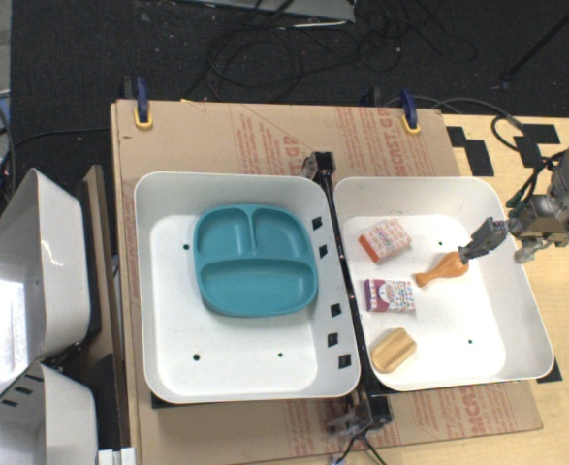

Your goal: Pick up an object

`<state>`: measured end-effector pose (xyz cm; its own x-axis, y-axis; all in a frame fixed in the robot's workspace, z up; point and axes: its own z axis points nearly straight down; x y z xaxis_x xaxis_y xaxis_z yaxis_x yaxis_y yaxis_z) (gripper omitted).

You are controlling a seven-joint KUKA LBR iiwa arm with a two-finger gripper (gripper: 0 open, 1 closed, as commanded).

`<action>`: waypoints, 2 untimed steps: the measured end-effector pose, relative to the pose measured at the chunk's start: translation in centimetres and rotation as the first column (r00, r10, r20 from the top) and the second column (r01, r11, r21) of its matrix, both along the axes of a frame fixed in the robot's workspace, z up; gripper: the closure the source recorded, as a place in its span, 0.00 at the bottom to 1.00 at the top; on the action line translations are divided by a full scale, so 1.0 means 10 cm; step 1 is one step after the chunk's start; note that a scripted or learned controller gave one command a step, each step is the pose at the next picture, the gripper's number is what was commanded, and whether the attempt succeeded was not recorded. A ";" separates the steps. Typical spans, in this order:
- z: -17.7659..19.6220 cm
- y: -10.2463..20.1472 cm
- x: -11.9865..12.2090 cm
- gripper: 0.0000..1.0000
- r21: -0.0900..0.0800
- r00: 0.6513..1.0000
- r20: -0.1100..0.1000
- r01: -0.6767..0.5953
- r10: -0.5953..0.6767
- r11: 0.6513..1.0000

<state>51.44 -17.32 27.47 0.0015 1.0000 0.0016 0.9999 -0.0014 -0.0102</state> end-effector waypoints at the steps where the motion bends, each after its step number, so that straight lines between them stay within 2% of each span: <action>1: 0.05 0.00 0.02 0.00 -0.002 1.000 0.009 -0.003 0.003 1.000; 2: -0.56 -0.07 0.02 0.00 -0.001 1.000 0.005 0.001 -0.001 1.000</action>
<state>51.67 -18.04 21.92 0.0024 1.0000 0.0009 1.0000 -0.0024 -0.0057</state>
